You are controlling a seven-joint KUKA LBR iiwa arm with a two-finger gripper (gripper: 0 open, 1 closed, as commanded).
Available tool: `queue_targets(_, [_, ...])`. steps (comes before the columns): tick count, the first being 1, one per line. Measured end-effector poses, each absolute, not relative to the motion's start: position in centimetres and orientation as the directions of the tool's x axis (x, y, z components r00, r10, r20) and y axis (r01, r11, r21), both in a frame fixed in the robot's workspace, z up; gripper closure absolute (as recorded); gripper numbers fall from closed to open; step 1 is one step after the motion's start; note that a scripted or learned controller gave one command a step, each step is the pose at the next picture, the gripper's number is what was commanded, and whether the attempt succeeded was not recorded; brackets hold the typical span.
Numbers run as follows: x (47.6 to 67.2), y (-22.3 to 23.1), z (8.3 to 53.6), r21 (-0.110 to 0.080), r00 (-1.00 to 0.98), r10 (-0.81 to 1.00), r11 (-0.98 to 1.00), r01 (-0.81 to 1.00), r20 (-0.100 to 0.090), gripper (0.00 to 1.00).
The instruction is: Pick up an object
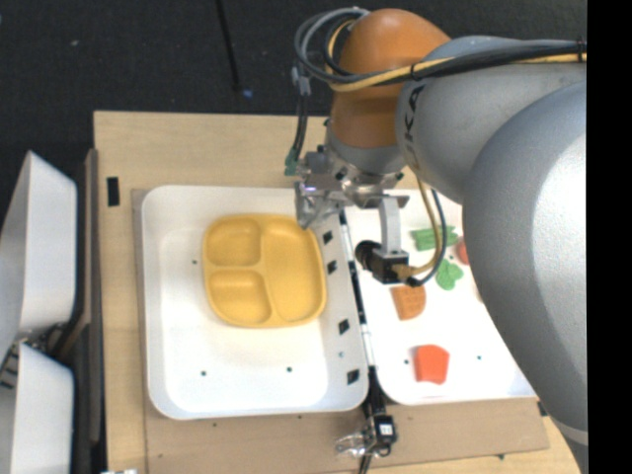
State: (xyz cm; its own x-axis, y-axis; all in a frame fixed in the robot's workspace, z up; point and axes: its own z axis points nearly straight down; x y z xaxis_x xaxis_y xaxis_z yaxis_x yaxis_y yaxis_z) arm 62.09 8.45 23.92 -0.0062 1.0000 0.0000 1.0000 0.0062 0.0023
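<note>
Approach step, nothing picked yet. Gripper (316, 203) sits over the wall between the left bin (178, 363) and right bin (456, 383), at the plate's (265, 270) 1 o'clock rim. Can't tell if it's released or clenched; nothing visibly grasped. Other candidates lie in the right bin: orange block (408, 302) at my 4 o'clock, red block (431, 362) at 5, green bits (449, 276) at 3. My guess for next: commit to one target, centre over it, descend. The plate rim is closest but looks awkward.
</note>
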Motion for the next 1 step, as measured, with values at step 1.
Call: queue_targets(1, [62.08,8.20,23.97,0.002,-0.003,1.000,0.003,1.000,-0.001,0.00])
